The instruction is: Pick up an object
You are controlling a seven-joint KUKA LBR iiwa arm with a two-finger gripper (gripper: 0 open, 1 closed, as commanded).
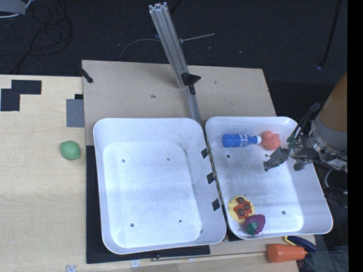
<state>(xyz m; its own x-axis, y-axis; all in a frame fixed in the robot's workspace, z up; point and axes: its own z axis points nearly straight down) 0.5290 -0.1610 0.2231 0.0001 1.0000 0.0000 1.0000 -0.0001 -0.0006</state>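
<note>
Blue bottle lies just left of the jaws — jaws' state unreadable.

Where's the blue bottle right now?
The blue bottle lies on its side near the far edge of the right bin, beside an orange toy, just left of the gripper.

Bench bearing two white bins, a green ball, and an orange object at front edge.
</note>
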